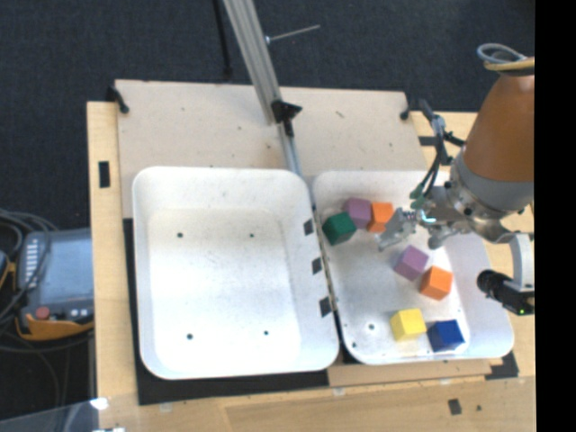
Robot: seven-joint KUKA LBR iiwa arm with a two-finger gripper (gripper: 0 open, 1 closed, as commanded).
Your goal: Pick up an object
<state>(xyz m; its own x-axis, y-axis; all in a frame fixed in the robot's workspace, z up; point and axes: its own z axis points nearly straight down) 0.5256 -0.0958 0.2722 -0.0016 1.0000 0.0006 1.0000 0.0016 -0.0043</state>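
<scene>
The right bin holds several small blocks. A green block, a purple block and an orange block cluster at its upper left. A second purple block and a second orange block lie mid-bin. A yellow block and a blue block sit near the front rim. My gripper hangs over the bin's upper middle, just above the second purple block and right of the first orange one. Its fingers stand spread, open, with nothing between them.
The left bin lies beside the right one, sharing a raised divider. A slanted metal post rises behind the bins. The arm's orange band overhangs the right bin's far right side. A black fixture sits at the right rim.
</scene>
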